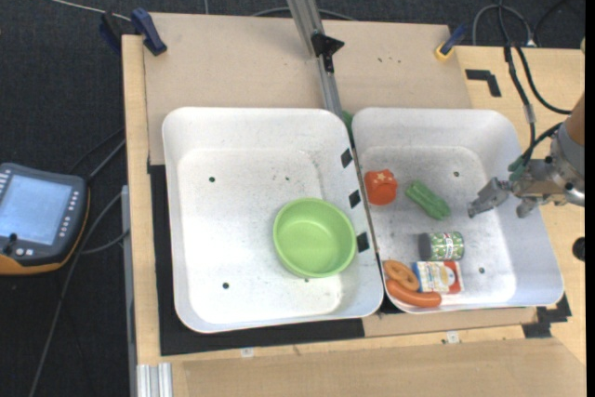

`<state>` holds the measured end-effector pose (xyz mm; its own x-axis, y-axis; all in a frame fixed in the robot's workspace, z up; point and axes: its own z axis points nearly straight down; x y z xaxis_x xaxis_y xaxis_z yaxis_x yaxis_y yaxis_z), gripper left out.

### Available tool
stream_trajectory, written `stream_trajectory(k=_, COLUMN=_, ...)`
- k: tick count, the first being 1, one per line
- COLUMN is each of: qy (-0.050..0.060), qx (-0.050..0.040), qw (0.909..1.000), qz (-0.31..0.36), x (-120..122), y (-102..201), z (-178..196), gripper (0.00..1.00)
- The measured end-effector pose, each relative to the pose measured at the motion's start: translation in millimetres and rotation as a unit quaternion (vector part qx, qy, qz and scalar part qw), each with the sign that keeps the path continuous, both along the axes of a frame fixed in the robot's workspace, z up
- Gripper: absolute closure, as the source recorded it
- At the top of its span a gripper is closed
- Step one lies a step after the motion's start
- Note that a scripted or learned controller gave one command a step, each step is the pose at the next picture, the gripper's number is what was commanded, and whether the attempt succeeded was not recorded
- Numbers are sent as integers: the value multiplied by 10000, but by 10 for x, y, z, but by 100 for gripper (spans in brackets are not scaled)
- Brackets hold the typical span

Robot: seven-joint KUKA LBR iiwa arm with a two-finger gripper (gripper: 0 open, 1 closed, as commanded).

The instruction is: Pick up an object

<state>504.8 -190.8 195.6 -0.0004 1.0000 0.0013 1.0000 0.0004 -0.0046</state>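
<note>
The right bin [493, 130] holds a red pepper-like toy [379, 187], a green pickle-shaped toy [428, 200], a small green can [446, 245], a little carton [435, 276] and an orange sausage [414, 296] in the near corner. My gripper [500, 203] hangs over the right side of this bin, right of the pickle and above the can. Its fingers stand open with nothing between them. In the left bin [200, 135] sits a light green bowl [314, 237].
A metal pole [302, 0] slants down from the top to the seam between the bins. Black cables [521, 79] hang at the right beside the arm. A handheld pendant [37, 217] lies on the floor at far left.
</note>
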Motion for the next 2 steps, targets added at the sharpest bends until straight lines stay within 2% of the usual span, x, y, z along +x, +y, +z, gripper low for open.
stream_trajectory(k=2, qy=-11, qx=-2, qw=10000, qz=-1, x=-21, y=-97, z=-1017, gripper=0)
